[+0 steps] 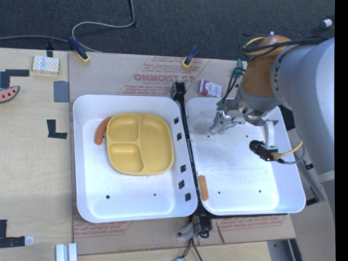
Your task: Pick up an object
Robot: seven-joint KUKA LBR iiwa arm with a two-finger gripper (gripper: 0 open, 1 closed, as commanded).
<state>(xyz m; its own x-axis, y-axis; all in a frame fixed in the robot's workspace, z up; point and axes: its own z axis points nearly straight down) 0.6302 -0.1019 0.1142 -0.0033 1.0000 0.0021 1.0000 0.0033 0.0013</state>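
my claw hangs over the upper left part of the right bin, and i cannot tell how it is set, because it is too small and blurred. nothing is seen in it. the nearest object is the small orange piece, which lies toward the bottom of the view from my claw, just beside the wall between the bins, with its long axis running up and down the view. the yellow tray and the orange sausage touching it are further, in the left bin. i count 2 bins, 1 tray, 1 sausage, 1 small piece.
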